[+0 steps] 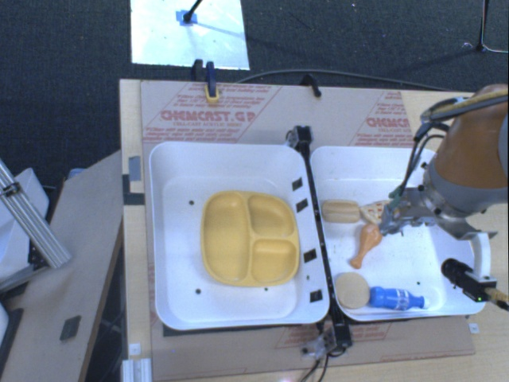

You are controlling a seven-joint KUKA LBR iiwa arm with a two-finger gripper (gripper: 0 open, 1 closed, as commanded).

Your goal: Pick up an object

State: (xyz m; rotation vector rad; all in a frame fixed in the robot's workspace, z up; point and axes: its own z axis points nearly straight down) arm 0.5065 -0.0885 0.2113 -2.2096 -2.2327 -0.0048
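**Q:** Gripper (pixel 391 217) first: where is it, and what has it got?

**A:** It sits low in the right bin (pixel 413 162), right of centre in the frame, under the grey wrist with the orange band. Its tip is right at the fat end of a toy chicken drumstick (pixel 367 245). How wide it stands, and whether it has hold of anything, I cannot tell; the arm covers it.

**Q:** How many bins?

**A:** Two white ones side by side, and the left bin (pixel 231 157) takes the middle of the frame.

**Q:** Count what lies in the right one.

**A:** Five things. One tan bread roll (pixel 341 211) near its left wall, one pale, patterned piece (pixel 374 210) just right of the roll that is too small to name, the one drumstick slanting down-left below them, one round tan cookie-like disc (pixel 352 290) at the lower left corner, and one blue bottle (pixel 397 298) lying on its side just right of the disc.

**Q:** And the left bin?

**A:** One thing: a yellow divided plate (pixel 250 239) with three compartments, lying flat in the middle
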